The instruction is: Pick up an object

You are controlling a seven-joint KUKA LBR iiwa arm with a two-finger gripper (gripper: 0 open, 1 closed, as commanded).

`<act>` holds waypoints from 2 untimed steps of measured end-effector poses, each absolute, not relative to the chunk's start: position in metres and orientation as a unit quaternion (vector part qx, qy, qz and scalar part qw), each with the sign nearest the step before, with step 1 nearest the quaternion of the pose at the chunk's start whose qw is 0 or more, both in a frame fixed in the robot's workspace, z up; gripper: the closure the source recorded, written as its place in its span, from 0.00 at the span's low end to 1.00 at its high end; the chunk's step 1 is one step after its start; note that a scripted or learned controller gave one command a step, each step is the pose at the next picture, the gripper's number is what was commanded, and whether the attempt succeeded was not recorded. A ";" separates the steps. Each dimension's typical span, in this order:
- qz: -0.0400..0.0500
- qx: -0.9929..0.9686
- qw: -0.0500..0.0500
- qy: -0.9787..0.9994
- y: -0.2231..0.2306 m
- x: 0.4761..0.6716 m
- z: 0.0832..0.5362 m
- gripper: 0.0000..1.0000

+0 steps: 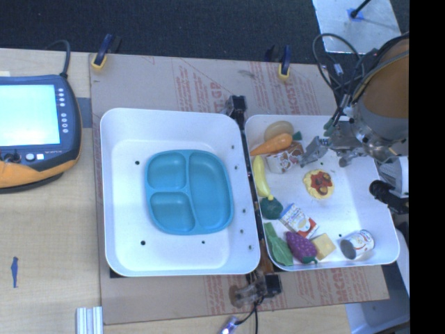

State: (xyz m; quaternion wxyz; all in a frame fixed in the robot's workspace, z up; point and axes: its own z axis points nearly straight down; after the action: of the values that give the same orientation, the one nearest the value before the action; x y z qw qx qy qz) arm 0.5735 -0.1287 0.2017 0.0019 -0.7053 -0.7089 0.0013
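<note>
**Gripper low over the right bin's far side, nothing seen between its fingers**

The gripper (316, 152) sits at the end of the grey arm (386, 92), which enters from the right with its orange band showing. It hangs over the far part of the right bin (375, 218). Whether its fingers stand apart or closed cannot be told at this angle, and no object is visibly held.

Just beside the gripper, toward the bin's middle, lies a small yellow round item with a red topping (319, 184). On the gripper's left lies a small white carton (285, 160) with red markings; the print is too small to read. Above the carton rests an orange carrot (272, 145), with a tan rounded item (279, 129) beyond it at the far wall.

Along the bin's left wall lies a yellow banana (260, 177), and below it a dark green item (270, 207). Nearer the front are a white and red packet (298, 220) with unreadable print, a purple grape bunch (301, 245), a green leafy piece (278, 245), a yellow block (322, 245) and a small can (357, 243) on its side, label illegible.

The left bin (125, 186) holds a blue divided plate (188, 191), well apart from the gripper. Both bins rest on a cardboard sheet (174, 78) bearing faint red printing that cannot be read. A tablet-like pendant (33, 127) with a lit screen lies at the far left.
</note>
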 end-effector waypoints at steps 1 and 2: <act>0.003 -0.706 0.002 -0.709 -0.181 0.575 0.094 0.00; 0.002 -0.704 -0.001 -0.710 -0.182 0.577 0.108 1.00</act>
State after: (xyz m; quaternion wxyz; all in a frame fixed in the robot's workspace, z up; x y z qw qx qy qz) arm 0.5772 -0.1824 0.1078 -0.0008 -0.7044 -0.7098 0.0016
